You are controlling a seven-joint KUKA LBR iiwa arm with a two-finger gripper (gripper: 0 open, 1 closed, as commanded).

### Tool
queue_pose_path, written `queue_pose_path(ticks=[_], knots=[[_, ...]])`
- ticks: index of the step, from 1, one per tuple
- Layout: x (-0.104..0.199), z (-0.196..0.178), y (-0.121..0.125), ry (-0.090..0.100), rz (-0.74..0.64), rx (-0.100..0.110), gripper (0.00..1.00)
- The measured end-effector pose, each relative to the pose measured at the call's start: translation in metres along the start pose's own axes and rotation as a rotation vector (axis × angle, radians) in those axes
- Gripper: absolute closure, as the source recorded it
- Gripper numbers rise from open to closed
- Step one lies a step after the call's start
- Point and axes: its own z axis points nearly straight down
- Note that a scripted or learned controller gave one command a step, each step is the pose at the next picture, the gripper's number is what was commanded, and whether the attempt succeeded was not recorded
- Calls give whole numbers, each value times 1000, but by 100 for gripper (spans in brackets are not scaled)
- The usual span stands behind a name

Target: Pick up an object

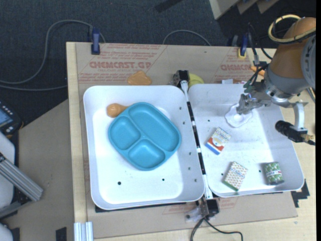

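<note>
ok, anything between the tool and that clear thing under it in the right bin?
Nothing visible. The tool hangs right over the clear object in the right bin, at or just above it. The small red-and-white box, patterned box and green can lie nearer the camera, apart from it.

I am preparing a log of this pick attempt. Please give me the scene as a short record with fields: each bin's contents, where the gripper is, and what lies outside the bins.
left bin: blue divided plate; orange object at the plate's far-left edge
right bin: clear small object; red-white-blue packet; patterned packet; green cylinder
gripper: over right bin's far part, directly above the clear object
grasp: cannot tell
outside bins: orange piece and yellow-green object, on bench behind
</note>
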Motion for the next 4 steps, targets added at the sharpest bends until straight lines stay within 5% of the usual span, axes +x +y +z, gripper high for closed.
queue_pose_path(ticks=[1, 2, 3, 4], knots=[[0, 1, 0, 0, 0, 1, 0], [37, 62, -11, 1, -1, 3, 0], [35, 49, -9, 0, 1, -3, 100], [35, 49, -9, 0, 2, -1, 0]])
